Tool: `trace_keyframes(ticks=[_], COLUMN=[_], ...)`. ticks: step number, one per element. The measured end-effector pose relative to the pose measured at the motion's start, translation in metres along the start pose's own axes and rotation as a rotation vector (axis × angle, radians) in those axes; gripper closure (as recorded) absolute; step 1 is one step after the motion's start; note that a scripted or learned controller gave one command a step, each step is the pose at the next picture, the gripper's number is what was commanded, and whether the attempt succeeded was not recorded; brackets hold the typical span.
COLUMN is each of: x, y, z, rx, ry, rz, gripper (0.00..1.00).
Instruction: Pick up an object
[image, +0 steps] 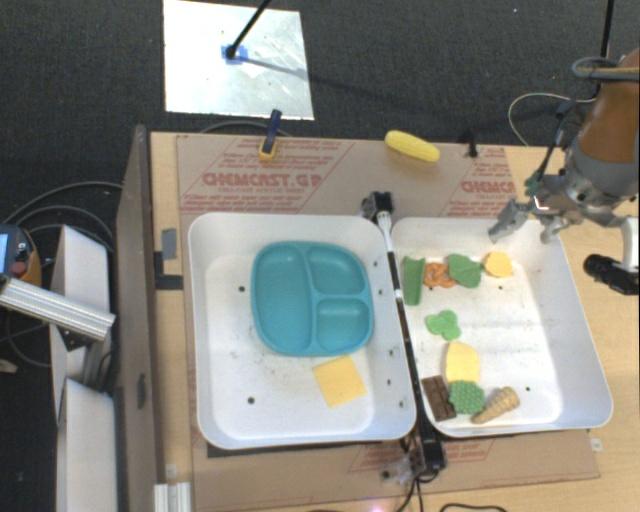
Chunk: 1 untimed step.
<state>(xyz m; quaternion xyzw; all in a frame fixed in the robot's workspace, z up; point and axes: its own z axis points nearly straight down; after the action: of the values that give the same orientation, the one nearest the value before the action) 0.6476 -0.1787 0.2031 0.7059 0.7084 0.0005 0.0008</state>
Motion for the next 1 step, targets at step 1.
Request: trace_keyframes(ticks=[1], x=[0.0404], y=[-0.0397], z=[0.1173], rx=[0.008], ry=[0.004], rz=[0.0], gripper=[0.0])
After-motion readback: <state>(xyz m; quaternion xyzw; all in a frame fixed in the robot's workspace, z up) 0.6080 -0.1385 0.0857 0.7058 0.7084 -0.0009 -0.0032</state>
